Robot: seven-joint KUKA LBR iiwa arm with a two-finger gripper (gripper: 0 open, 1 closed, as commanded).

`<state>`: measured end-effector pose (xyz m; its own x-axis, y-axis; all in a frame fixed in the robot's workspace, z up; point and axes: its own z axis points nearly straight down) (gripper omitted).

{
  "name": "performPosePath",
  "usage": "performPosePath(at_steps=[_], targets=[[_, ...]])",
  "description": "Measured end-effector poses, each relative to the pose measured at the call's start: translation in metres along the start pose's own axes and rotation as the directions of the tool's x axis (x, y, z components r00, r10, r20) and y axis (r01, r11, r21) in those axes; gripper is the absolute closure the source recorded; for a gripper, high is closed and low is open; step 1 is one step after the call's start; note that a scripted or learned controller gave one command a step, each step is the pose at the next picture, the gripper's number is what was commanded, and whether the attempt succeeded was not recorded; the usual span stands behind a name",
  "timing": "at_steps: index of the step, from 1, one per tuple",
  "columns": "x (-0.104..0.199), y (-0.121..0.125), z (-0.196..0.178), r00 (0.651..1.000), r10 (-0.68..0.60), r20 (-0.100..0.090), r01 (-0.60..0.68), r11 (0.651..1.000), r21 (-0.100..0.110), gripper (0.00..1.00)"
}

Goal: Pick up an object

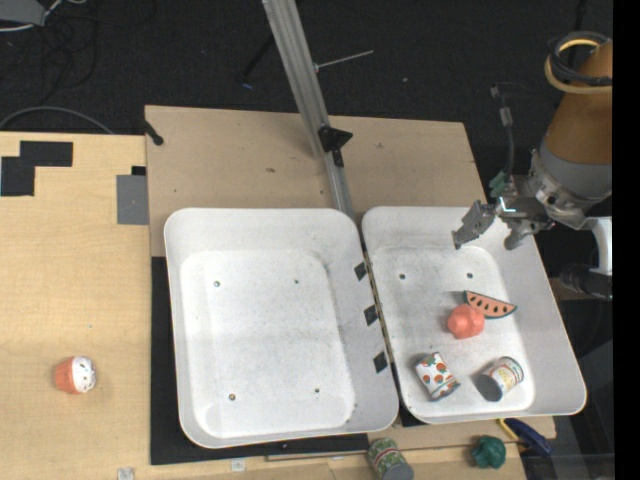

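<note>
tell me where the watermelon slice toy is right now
The watermelon slice lies in the right bin, toward its far right side, touching the upper right of the red round toy and above the small tin can.

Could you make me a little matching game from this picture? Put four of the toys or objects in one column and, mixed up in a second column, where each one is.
Things:
1. watermelon slice
2. round orange-and-white toy
3. small tin can
4. dark green lump

Places:
A. on the pale wooden surface at the view's left, outside both bins
B. in the right bin, near its front right corner
C. in the right bin, just above a red-pink lump
D. on the bench in front of the right bin, outside it

Pairs: 1-C, 2-A, 3-B, 4-D
</note>
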<state>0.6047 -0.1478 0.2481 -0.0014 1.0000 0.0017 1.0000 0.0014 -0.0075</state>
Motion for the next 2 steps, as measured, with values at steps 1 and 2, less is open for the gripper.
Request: performPosePath(at_steps=[1, 2], targets=[[0.000, 0.001, -0.003, 1.000, 0.000, 0.001, 0.000, 1.000, -0.005, 0.00], [-0.001, 0.001, 0.038, 1.000, 0.001, 0.001, -0.001, 1.000, -0.004, 0.00]])
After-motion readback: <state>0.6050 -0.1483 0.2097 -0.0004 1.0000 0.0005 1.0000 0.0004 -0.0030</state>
